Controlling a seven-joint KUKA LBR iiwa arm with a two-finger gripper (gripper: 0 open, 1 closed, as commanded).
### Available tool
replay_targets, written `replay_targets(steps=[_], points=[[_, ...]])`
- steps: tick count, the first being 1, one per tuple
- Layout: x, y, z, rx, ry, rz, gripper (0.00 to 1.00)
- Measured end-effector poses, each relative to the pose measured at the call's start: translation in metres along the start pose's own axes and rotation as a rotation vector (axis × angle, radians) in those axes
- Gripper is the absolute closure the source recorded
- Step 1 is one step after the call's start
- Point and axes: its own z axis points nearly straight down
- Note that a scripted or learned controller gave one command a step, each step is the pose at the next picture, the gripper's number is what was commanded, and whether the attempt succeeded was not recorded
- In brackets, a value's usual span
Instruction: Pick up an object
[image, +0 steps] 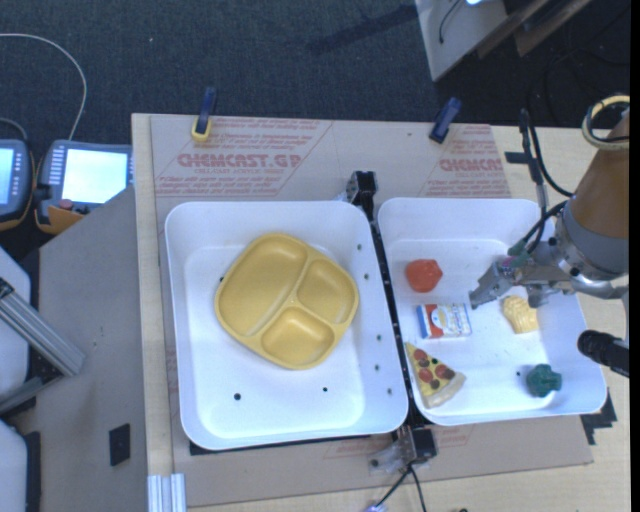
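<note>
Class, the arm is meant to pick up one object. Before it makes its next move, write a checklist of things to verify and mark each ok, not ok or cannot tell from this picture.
1. Objects available in the right bin: red tomato-like toy, small carton, pizza slice, yellow piece, green piece. Ok.
2. Gripper is over the right bin, between the red toy and the yellow piece. Ok.
3. Jaws open or shut: cannot tell.
4. Anything held: nothing seen between the jaws. Not ok yet.
5. Objects lie apart from each other: mostly ok; carton and pizza slice are close.
6. Yellow divided plate sits in the left bin, away from the arm. Ok.
</note>
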Motion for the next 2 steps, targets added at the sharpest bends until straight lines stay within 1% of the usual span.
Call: replay_targets(steps=[1,2], points=[[0.0,0.002,-0.005,-0.011,-0.002,-0.003,0.0],[0.001,0.003,0.038,-0.005,0.0,-0.001,0.0]])
